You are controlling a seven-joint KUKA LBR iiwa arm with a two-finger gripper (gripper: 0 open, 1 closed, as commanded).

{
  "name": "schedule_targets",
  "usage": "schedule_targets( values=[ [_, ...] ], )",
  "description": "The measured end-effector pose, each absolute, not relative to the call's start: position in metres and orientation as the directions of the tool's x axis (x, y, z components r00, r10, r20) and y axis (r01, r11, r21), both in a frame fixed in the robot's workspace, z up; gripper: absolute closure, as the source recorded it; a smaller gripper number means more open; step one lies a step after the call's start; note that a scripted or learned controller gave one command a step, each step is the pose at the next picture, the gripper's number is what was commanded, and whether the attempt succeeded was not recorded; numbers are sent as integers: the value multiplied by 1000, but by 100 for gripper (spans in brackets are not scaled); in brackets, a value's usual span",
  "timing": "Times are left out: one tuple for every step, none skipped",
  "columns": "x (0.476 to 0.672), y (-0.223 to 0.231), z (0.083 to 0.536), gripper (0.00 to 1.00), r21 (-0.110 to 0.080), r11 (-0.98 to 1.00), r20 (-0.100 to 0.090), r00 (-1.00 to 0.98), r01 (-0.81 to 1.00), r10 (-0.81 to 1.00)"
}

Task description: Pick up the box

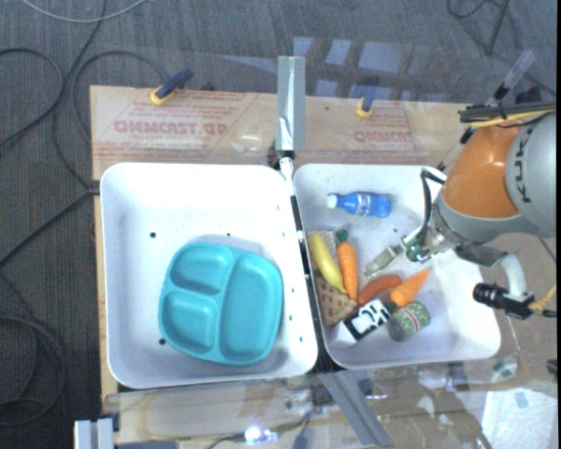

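Box, small black-and-white carton [366,319]: you find it near the front of the right white bin [467,344], touching a waffle-patterned brown piece [334,300] and a green-labelled can [409,320], with orange carrots [407,288] just above. Gripper [413,247]: hovers beyond the carrots, apart from the box; grip state cannot be told. Risk, your judgement: crowding neighbours may be snagged instead, or the box nudged aside.
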State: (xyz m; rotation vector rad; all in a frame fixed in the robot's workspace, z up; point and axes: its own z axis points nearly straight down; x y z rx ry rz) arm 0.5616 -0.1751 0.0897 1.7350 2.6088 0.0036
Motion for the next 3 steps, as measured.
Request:
schedule_targets(
  values=[
    [634, -136, 89, 0, 9, 342, -8, -342, 940, 940],
    [586, -180, 89, 0, 9, 217, -5, -217, 976, 976],
    [663, -148, 87, 0, -30, 173, -2, -174, 984, 985]
  ],
)
